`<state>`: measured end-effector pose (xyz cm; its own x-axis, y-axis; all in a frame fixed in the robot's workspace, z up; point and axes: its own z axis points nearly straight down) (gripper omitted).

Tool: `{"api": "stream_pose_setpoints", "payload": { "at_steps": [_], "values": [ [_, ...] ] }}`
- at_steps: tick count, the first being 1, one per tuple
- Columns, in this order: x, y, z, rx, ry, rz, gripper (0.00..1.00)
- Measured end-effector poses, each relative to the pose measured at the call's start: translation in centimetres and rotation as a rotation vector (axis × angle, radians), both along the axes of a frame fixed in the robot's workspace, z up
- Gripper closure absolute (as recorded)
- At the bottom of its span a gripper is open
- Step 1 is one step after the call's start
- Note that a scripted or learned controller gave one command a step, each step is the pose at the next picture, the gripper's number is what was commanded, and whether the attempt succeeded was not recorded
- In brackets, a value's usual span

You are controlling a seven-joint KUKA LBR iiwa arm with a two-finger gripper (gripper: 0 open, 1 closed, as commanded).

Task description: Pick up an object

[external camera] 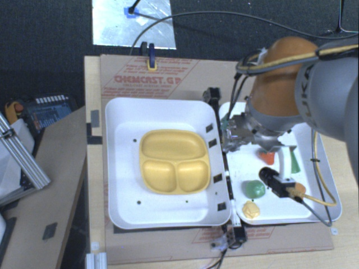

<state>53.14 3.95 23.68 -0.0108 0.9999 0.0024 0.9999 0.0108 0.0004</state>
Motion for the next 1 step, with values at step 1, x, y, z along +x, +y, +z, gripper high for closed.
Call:
{"api": "stream_pose_setpoints", "payload": {
  "at_steps": [1],
  "values": [
    [0.61,6.09,-0.90,0.000,0.000,-0.001,1.00]
  ]
}}
